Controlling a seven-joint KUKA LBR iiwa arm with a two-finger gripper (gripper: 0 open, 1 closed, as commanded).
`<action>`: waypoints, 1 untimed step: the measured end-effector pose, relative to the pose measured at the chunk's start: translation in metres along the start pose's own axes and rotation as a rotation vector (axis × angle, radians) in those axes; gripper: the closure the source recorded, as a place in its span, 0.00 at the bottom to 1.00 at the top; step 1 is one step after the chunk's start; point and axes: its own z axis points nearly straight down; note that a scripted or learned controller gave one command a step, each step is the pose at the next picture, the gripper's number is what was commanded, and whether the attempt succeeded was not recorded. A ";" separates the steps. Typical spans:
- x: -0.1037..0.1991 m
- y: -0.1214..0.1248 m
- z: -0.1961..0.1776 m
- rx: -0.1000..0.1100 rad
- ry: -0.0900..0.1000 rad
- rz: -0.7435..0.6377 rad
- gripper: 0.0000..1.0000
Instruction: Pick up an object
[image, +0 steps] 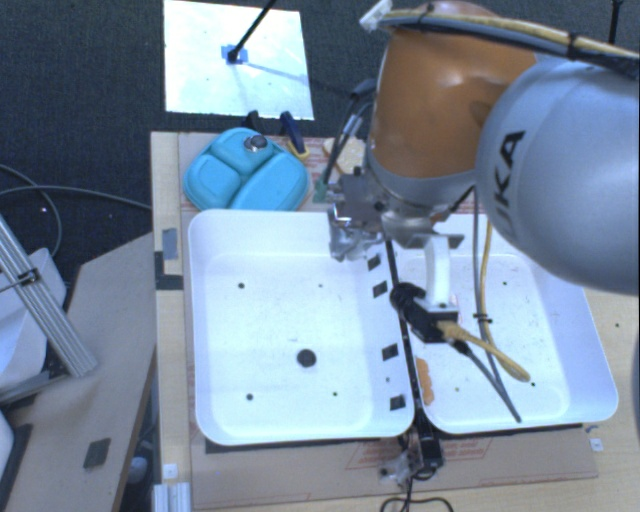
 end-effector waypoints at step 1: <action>0.005 0.022 0.107 0.019 -0.004 -0.005 1.00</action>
